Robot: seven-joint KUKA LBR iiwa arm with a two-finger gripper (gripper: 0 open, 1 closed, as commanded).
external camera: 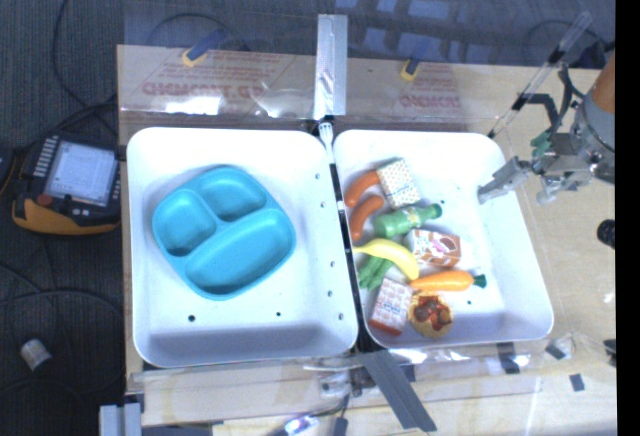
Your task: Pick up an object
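The right bin holds a pile of toy food along its left side: an orange sausage, a checkered box, a green bottle, a yellow banana, a carrot and several small packets. My gripper hangs over the bin's upper right rim, to the right of the pile and apart from it. Its fingers are spread open with nothing between them.
A blue divided plate lies in the left bin. A raised divider separates the two bins. Bare white floor lies in the right half of the right bin. Cables and a handheld device lie on the carpet at left.
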